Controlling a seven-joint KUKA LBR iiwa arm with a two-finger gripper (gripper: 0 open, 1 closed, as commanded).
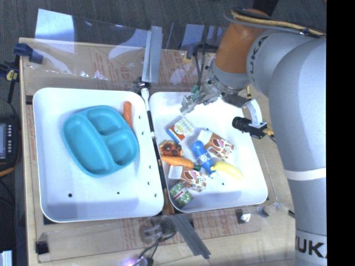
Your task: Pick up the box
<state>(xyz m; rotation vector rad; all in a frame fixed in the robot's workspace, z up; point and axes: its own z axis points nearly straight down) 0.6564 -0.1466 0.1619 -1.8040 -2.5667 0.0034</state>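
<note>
Several small boxes lie in the right bin (252,190). A white and orange box (182,129) is nearest the back, and a brown and white one (218,145) lies to its right. Another printed box (194,178) rests toward the front, and a dark red one (169,148) sits by the left wall. My gripper (192,101) hangs over the back of this bin, just behind and above the white and orange box, apart from it. The grey arm with its orange band comes in from the right.
A blue bottle (201,153), a yellow banana (228,170), a carrot (177,161) and a green item (180,193) crowd among the boxes. The left bin (50,193) holds a blue divided tray (101,139) and a second carrot (128,114).
</note>
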